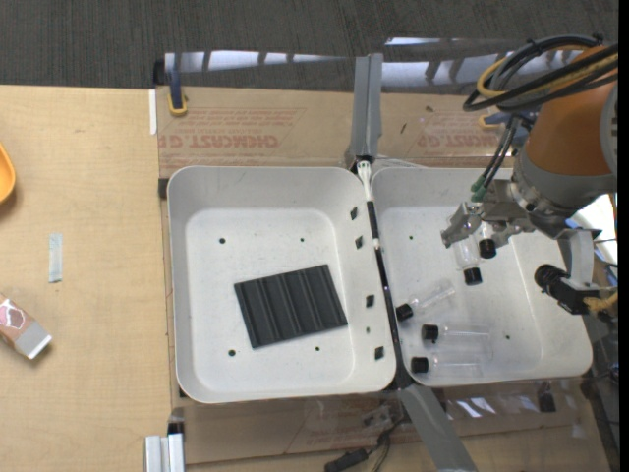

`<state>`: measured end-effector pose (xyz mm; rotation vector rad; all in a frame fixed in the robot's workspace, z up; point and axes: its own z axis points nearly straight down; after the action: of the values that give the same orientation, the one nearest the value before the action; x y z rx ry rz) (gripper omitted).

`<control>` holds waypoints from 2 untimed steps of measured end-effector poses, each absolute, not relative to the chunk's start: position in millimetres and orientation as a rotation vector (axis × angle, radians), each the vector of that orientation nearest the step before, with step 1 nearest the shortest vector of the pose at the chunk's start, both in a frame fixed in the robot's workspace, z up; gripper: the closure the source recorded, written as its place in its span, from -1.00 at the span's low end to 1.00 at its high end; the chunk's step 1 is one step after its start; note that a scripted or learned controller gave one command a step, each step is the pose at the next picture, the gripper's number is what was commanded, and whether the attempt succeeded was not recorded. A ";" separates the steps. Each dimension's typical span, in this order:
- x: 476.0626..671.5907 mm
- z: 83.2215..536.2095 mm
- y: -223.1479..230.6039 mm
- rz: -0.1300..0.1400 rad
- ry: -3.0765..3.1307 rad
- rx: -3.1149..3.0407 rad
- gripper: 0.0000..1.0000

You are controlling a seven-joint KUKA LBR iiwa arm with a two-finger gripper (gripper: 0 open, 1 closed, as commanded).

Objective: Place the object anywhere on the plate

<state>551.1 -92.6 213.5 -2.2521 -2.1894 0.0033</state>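
A dark grey ridged plate (290, 305) lies flat in the left bin (197, 264), slightly turned. Several clear vials with black caps lie in the right bin (550, 362): one (432, 298) near the divider, two more (462, 335) (450, 366) toward the front edge. Two further black caps (473, 275) (486, 249) show just below the gripper. My gripper (475, 232) hangs over the middle of the right bin, well to the right of the plate. I see nothing clearly held in it.
A raised divider (373, 254) with black clips separates the two bins. Cardboard lines the bench behind them. Left of the bins, on the wooden surface, lie a small grey strip (55, 258) and a wrapped item (22, 327). Cables loop above the arm (560, 62).
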 end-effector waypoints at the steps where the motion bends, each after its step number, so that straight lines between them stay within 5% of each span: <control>1: 531.1 189.9 -38.0 0.009 -1.912 -2.489 1.00; 2: 487.0 190.1 39.0 0.009 -2.006 -2.414 1.00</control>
<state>487.0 39.0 190.1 -2.4143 -2.0063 0.0088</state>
